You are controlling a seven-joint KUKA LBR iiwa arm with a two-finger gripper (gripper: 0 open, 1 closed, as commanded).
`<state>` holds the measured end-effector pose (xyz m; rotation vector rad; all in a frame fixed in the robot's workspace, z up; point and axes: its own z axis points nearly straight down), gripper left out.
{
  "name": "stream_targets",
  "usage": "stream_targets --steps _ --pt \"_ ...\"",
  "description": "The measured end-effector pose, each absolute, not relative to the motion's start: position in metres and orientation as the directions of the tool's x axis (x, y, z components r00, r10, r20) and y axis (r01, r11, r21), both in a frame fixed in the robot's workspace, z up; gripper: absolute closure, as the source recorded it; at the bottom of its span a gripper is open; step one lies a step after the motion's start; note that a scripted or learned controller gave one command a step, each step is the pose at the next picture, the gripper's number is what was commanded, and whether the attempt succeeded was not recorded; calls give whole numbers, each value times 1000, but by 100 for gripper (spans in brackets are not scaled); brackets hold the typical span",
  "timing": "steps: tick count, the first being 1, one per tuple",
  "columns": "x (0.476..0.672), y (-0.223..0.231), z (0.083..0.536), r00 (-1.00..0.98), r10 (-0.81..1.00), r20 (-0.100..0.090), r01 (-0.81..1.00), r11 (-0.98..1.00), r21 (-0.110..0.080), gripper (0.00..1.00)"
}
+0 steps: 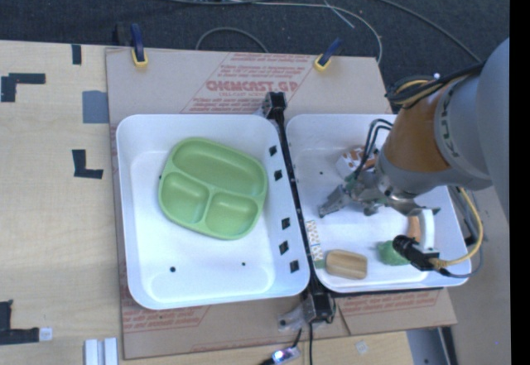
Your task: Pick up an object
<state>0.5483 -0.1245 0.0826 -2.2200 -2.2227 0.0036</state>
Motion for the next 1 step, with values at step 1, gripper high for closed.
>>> stream_targets --steps 1 --pt "549 -124 95 -2 1000 -2 1000 2 1 100"
